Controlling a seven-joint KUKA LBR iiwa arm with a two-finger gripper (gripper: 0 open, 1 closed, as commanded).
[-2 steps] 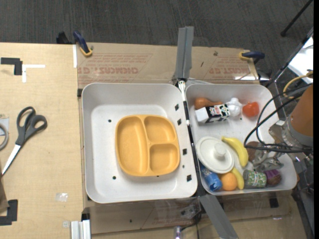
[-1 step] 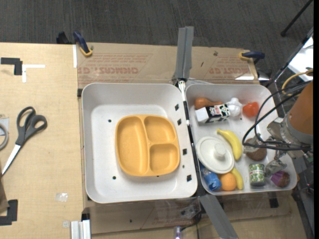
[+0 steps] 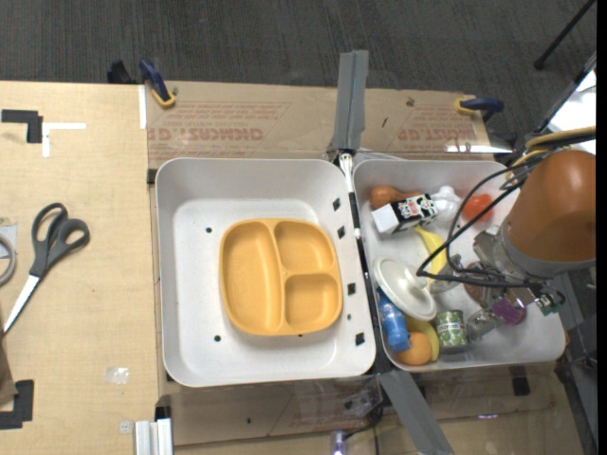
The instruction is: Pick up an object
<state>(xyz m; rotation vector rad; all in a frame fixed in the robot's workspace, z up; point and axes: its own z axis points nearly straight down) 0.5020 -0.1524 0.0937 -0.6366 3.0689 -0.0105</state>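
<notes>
i see the arm (image 3: 555, 207) low over the right bin (image 3: 531, 354), gripper (image 3: 493, 297) among clutter, can't tell its state, yellow tray (image 3: 282, 276) in the left bin (image 3: 180, 282), scissors (image 3: 43, 254) on the desk (image 3: 76, 349)

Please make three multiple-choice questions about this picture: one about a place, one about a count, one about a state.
1. Where is the yellow divided plate?
A. in the left bin
B. in the right bin
C. on the bench beside the scissors

2. How many compartments does the plate have?
A. two
B. three
C. five

3. How does the plate lie?
A. upside down
B. on its edge
C. flat, open side up

Answers: 1 A, it sits alone on the left bin's floor. 2 B, one long section and two smaller ones show. 3 C, its hollow sections face the camera.
</notes>
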